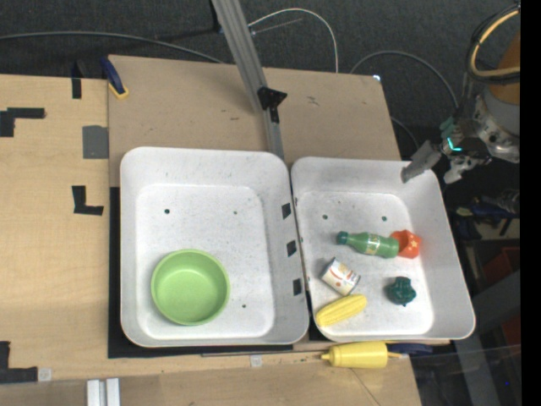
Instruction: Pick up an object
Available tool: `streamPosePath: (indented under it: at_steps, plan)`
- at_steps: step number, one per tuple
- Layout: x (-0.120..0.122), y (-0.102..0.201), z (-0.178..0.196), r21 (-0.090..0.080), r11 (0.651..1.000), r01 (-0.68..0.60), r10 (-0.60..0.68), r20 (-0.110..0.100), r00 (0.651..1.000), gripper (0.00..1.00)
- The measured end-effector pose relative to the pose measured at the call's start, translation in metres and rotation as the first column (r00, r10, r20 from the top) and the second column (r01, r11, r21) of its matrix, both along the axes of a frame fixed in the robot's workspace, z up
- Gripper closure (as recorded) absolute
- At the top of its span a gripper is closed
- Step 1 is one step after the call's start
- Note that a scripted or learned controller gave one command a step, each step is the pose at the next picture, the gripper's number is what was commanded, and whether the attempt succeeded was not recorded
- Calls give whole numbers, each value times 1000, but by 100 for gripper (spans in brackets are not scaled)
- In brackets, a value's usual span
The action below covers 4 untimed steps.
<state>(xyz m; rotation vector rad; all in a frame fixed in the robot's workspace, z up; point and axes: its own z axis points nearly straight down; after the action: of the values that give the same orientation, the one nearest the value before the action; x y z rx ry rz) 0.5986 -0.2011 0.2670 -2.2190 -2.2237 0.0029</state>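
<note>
Gripper (433,161) sits at the far right, over the top right corner of the right bin (448,252), with the arm (499,83) reaching in from the right edge. One grey finger (418,166) slants down-left over the bin rim; whether the gripper is wide or narrow cannot be told, and nothing shows between its parts

Below and left of the gripper, well apart from it, a green bottle (370,244) lies on its side on the bin floor, long axis roughly left-right with a slight tilt, cap end pointing left. Its base end is just beside a small orange object (408,244), possibly touching. Nearer the front, a white can with red markings (341,276) lies tilted, close to a yellow corn cob (341,309) whose long axis runs left-right, right end raised a little toward the back. A dark green lumpy object (401,292) sits right of the corn, apart from it

Left bin (135,227) holds a light green bowl (190,287), upright, in its front left part. A yellow bottle-like thing (359,355) lies on the bench just in front of the right bin, long axis left-right. A grey pole (241,41) slants from the top toward the seam between the bins
</note>
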Motion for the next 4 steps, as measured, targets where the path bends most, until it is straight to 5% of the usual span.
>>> streamPosePath:
  at_steps: [3,4]
  plan:
    - [3,2,-180,0,1000,0,0,-1,1000,0]
    - [4,3,-168,1,1000,-1,1,-1,1000,100]
